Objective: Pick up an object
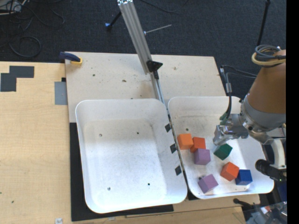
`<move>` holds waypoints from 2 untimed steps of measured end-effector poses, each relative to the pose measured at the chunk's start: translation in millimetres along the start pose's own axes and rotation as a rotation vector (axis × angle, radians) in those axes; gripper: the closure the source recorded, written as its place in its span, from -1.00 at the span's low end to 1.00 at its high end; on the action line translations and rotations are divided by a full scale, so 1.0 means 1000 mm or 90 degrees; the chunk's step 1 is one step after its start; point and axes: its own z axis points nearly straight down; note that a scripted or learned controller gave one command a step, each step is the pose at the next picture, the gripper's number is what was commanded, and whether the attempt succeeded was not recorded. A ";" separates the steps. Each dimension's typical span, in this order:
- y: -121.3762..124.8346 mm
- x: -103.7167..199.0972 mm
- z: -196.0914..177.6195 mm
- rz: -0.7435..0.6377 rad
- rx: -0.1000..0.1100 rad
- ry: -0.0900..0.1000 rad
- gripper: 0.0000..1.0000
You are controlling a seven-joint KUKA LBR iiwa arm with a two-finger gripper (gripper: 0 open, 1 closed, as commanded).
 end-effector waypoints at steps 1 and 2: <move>-0.006 0.052 0.013 0.000 0.000 0.000 1.00; -0.005 0.106 0.007 -0.001 -0.001 -0.001 1.00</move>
